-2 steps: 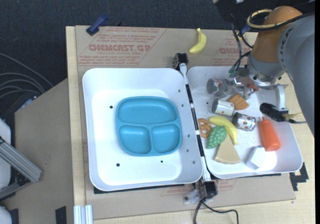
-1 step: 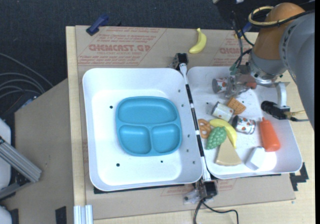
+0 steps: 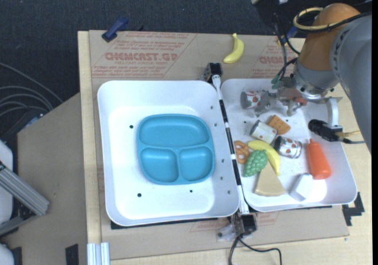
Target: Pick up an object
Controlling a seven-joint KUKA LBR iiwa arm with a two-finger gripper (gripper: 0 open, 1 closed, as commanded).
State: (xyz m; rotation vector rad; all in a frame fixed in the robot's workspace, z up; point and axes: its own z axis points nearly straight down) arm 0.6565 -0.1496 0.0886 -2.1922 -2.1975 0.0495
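White plastic forms both shallow bins on the desk (image 3: 153,51). The left bin (image 3: 118,187) carries a blue divided plate (image 3: 175,148). The right bin (image 3: 342,184) is crowded: an orange bottle-shaped toy (image 3: 318,159), a yellow banana (image 3: 267,153), a green bumpy piece (image 3: 255,163), a tan wedge (image 3: 269,184), a pretzel (image 3: 241,150), a small cracker (image 3: 277,122), a red-and-white can (image 3: 289,147) and another can (image 3: 251,99) near the far wall. A second banana (image 3: 234,50) lies on the desk beyond the bins. The grey arm with its orange band (image 3: 322,36) reaches in from the right, and the gripper (image 3: 284,102) hangs low over the far end of the right bin, just beside the far can. Whether the fingers are open or closed I cannot tell.
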